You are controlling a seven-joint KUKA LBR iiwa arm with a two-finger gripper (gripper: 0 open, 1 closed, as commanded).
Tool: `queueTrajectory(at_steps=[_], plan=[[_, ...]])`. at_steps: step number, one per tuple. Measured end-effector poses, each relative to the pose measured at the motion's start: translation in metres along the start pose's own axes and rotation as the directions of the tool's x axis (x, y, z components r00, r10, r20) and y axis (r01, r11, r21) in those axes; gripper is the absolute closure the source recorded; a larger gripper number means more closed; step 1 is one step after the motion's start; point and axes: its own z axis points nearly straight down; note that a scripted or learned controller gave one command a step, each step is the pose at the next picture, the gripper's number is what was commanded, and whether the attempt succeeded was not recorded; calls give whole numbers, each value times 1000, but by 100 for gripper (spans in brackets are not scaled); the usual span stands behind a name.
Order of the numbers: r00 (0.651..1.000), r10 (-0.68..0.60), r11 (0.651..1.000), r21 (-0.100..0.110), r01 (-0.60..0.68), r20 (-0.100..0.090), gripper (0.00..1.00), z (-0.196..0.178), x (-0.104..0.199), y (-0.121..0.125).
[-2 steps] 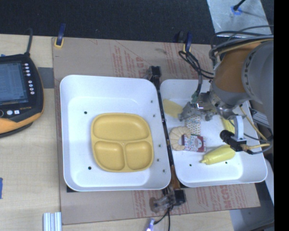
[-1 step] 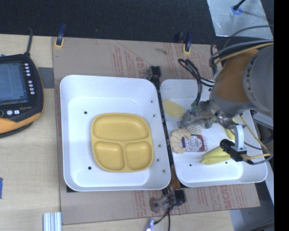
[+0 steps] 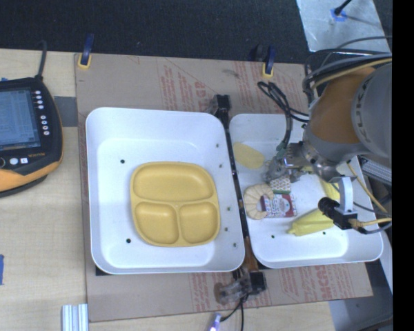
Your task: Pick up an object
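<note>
Hovering over the right shallow white plastic bin [image 3: 372,250], my two-finger gripper [image 3: 284,167] sits low near the bin's middle; whether it is released or clenched I cannot tell. Candidate thing: a small flat printed red-and-white packet [image 3: 277,204], just below the gripper, toward the bin's left wall. I judge it light, thin and slippery, best pinched across its short edges. A yellow wedge-shaped piece [image 3: 310,224] lies near the front edge. The left bin [image 3: 103,185] carries a yellow three-compartment tray [image 3: 174,203]; open room lies at the right bin's front-left corner

The yellow three-compartment plastic tray [image 3: 174,203] fills the left white bin's [image 3: 103,185] middle, leaving room along its rim. The right white bin [image 3: 317,250] is crowded, free only at 6 o'clock.
</note>
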Motion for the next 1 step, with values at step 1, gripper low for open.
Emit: queueTrajectory(at_steps=[1], plan=[[1000, 1, 1000, -6, -1, -4, 100, -91, 86, 17]])
